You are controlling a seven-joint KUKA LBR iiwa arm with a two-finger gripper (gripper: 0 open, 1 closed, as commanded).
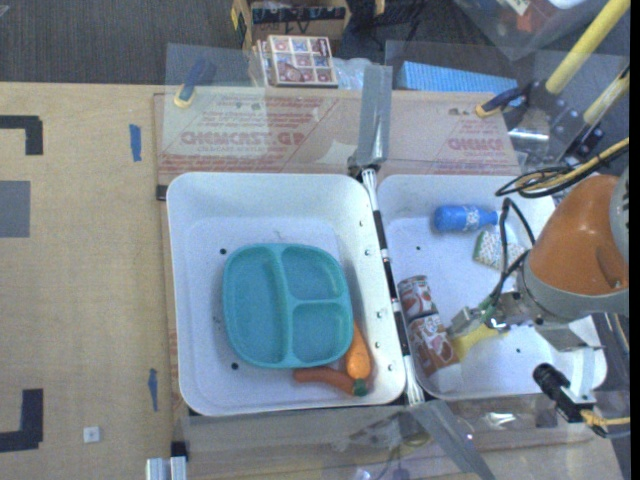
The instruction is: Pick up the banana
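The banana is a short yellow piece lying on the floor of the right bin, near its front. Only part of it shows, as the arm's wrist hides its right end. My gripper reaches in from the right and hangs right over the banana, at or just above its top. The grey arm with its orange band covers the bin's right side.
Two brown cans lie just left of the banana, against the bin's left wall. A blue bottle and a green-white packet lie farther back. The left bin holds a teal divided plate and two orange carrots.
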